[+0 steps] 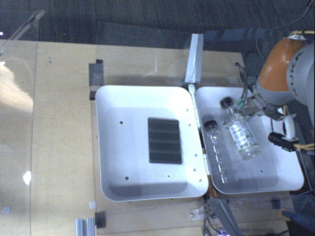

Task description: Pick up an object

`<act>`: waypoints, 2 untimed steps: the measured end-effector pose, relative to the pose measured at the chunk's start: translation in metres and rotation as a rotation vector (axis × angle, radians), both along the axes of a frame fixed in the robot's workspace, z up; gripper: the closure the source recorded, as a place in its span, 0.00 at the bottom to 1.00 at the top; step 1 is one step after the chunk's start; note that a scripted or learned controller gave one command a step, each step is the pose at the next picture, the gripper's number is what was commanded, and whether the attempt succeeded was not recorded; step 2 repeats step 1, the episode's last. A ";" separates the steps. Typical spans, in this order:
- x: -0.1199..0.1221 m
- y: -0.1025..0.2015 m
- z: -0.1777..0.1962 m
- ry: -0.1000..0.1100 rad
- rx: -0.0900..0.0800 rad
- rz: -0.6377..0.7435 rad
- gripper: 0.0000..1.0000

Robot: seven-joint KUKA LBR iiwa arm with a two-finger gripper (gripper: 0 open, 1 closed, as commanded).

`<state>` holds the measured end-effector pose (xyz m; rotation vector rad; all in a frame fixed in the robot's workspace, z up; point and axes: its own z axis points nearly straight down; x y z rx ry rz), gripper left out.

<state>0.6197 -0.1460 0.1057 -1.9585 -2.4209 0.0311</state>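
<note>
The gripper (246,103) sits at one end of a clear plastic bottle (242,134) in the right bin (275,183). Whether it holds anything cannot be told. A slick, round bottle could roll away.

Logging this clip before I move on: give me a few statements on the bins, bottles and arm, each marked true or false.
1. A dark ribbed pad lies in the left bin. True.
2. Both clear bottles lie in the left bin. False: the upper bottle and the lower bottle lie in the right bin.
3. The arm reaches in over the right bin's far right corner. True.
4. The bottles have white caps. False: both caps are black.
5. The pad stands on edge against the bin wall. False: it lies flat near the bin's middle.
</note>
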 end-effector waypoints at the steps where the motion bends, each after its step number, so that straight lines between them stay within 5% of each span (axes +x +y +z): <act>1: 0.010 0.059 0.078 -0.041 -0.001 0.021 1.00; 2: 0.010 0.059 0.078 -0.041 -0.001 0.021 1.00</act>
